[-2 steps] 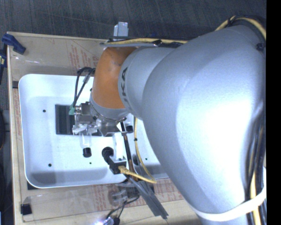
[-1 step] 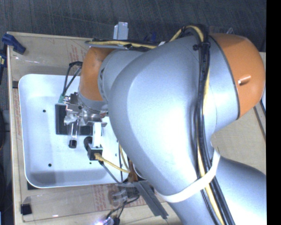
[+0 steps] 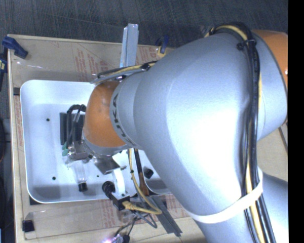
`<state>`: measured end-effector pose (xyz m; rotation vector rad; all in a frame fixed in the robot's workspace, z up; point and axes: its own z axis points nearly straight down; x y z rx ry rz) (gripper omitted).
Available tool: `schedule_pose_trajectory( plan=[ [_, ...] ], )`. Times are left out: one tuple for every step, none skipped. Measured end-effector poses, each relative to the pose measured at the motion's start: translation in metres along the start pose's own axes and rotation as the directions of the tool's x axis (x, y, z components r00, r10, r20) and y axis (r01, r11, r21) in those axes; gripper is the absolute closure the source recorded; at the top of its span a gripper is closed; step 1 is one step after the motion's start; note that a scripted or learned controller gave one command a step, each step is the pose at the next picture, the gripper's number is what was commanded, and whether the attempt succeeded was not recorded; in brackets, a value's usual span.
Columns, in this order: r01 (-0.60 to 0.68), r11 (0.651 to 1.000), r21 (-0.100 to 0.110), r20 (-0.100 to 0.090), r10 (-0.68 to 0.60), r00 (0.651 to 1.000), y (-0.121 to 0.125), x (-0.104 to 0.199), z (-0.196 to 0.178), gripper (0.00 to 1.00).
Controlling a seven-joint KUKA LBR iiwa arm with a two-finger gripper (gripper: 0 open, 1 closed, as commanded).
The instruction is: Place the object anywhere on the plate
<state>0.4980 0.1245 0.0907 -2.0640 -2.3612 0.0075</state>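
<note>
My gripper [image 3: 81, 182] hangs low over the left white bin [image 3: 26, 135], near the bin's front wall, right of the middle. Its black body and cabling [image 3: 71, 128] sit just under the orange wrist band [image 3: 102, 118]. The big grey arm [image 3: 192, 130] reaches in from the right and covers the right half of the left bin and almost all of the right bin. Whatever lies under the arm is hidden.
A corner of the right bin [image 3: 159, 189] peeks out below the arm. Blue clamps [image 3: 13, 45] sit at the bench's back corner. An upright metal post [image 3: 129, 44] stands behind the bins. Loose cables [image 3: 137, 206] trail across the front edge.
</note>
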Motion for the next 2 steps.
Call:
schedule_pose_trajectory(
  plan=[
    [0.428, 0.904, -0.006, 0.004, -0.428, 0.904, -0.029, -0.051, -0.101, 1.00],
    [0.357, 0.934, -0.014, 0.003, -0.357, 0.934, 0.063, -0.005, -0.004, 1.00]
  ],
)
